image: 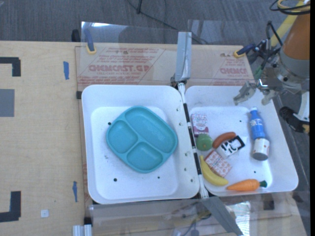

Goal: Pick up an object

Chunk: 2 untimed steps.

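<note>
Fingers (254,93) apart, nothing btwn them, hovering at the right bin's (290,181) far edge. Nearest pick: blue bottle (256,133) just below the fingers, lying flat, w/ white cap; prob light, stiff, smooth plastic, a slippery cylinder, so grip across mid-body. Beyond it: soft-looking banana (212,174), carrot (243,185).

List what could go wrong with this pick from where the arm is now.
1. The banana, checkered packet, green ball and sausage crowd together, so a grasp there may catch two things or slip.
2. The blue bottle lies on its side and could roll away from closing fingers.
3. The gripper hangs near the right bin's back rim; a straight descent might clip it.
</note>
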{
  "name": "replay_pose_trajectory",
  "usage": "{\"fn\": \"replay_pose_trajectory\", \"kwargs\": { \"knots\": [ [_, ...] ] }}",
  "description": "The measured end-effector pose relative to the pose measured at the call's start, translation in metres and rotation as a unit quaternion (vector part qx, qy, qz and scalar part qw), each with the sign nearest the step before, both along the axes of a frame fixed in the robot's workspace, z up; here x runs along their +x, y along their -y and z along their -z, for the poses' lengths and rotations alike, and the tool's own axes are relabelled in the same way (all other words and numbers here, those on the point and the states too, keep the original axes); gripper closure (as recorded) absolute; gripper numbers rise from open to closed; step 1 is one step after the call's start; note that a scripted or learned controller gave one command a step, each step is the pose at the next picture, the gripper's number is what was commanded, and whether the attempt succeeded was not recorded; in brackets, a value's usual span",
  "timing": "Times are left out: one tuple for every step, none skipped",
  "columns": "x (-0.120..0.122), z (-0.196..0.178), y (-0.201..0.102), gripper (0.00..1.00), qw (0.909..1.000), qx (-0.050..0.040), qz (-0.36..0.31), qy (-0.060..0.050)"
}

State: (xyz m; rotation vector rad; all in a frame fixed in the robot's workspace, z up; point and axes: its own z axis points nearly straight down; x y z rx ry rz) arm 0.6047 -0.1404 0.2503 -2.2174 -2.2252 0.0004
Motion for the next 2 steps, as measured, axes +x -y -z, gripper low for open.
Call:
{"fn": "replay_pose_trajectory", "kwargs": {
  "knots": [
    [0.003, 0.158, 0.016, 0.0, 1.0, -0.0004, 0.005, 0.002],
    [-0.034, 0.162, -0.002, 0.0, 0.9998, -0.0012, -0.018, 0.005]
  ]
}}
